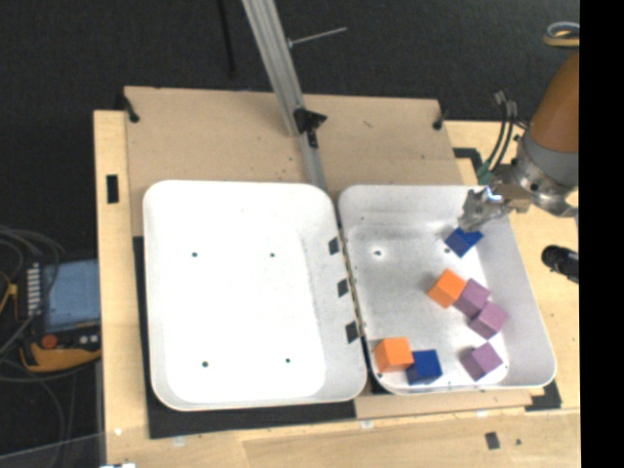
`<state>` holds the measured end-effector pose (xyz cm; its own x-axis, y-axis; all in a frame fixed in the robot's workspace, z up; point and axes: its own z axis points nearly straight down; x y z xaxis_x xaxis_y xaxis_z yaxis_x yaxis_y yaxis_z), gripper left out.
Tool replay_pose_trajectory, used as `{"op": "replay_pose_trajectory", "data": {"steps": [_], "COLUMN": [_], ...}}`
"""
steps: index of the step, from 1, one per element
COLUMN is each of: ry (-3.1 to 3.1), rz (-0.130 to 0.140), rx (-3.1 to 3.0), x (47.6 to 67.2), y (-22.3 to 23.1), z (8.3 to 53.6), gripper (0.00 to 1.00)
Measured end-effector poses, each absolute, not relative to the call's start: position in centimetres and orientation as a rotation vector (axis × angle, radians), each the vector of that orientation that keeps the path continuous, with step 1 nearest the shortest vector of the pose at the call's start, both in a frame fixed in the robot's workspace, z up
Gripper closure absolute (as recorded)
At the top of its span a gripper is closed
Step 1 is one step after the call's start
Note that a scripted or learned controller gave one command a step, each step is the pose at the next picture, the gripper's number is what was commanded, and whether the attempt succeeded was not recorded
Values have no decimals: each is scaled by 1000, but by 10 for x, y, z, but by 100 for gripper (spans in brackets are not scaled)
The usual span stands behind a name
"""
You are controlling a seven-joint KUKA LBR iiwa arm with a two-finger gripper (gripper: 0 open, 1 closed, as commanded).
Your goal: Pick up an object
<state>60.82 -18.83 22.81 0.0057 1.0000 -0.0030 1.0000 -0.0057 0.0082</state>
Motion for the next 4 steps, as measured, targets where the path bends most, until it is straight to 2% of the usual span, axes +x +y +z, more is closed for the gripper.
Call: {"op": "replay_pose_trajectory", "data": {"steps": [1, 2, 3, 4], "ry": [2216, 2229, 2230, 2229], "rz": [1, 1, 5, 1], "rx": [2224, 2215, 2211, 2214], "x": [609, 596, 600, 599], "y": [-189, -131, -75, -22], "z": [229, 228, 238, 229], "gripper": [100, 100, 100, 100]}}
